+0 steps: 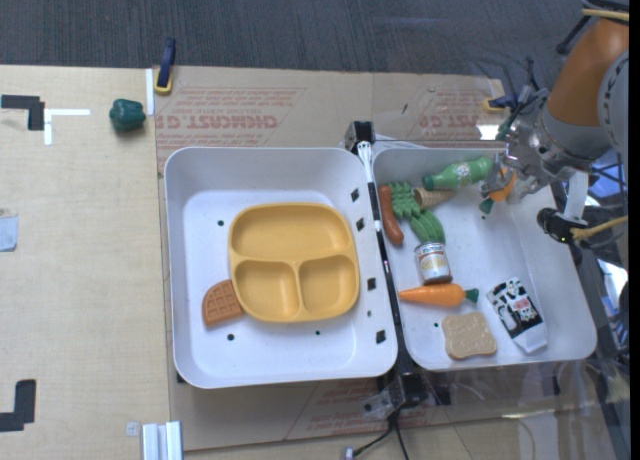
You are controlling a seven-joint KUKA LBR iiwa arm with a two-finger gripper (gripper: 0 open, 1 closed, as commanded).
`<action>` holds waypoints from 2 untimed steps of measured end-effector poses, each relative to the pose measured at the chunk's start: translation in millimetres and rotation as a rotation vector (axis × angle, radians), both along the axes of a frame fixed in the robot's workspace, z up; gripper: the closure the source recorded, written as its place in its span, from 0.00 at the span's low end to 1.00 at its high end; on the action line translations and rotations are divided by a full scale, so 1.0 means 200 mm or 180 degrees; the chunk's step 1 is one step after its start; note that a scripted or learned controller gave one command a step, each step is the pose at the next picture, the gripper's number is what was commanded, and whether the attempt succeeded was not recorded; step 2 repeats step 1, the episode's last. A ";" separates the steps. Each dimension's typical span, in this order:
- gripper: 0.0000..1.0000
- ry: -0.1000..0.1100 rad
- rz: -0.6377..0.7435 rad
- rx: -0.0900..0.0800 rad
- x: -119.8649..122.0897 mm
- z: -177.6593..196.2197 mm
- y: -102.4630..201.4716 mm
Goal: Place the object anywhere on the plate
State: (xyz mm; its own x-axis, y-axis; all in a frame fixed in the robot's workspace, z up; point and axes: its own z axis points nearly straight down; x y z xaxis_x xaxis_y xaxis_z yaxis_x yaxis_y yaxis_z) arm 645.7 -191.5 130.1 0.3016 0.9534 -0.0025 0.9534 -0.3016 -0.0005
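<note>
The bench is covered with brown cardboard (270,108), and dark floor lies behind it. The left bin (190,278) holds a yellow divided plate (294,260), with a toy waffle (220,302) touching its lower left edge. The right bin (560,288) holds a green bottle (458,172), a carrot (432,295), a small jar (433,263) and a bread slice (469,335). The arm (585,78) leans over the right bin's far corner, and the gripper (497,186) is beside the bottle; I cannot tell its state.
</note>
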 end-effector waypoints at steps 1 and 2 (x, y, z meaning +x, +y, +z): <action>0.00 -0.0002 0.0000 0.0001 0.00 0.00 0.00; 0.00 -0.0002 0.0000 0.0001 0.00 0.00 0.00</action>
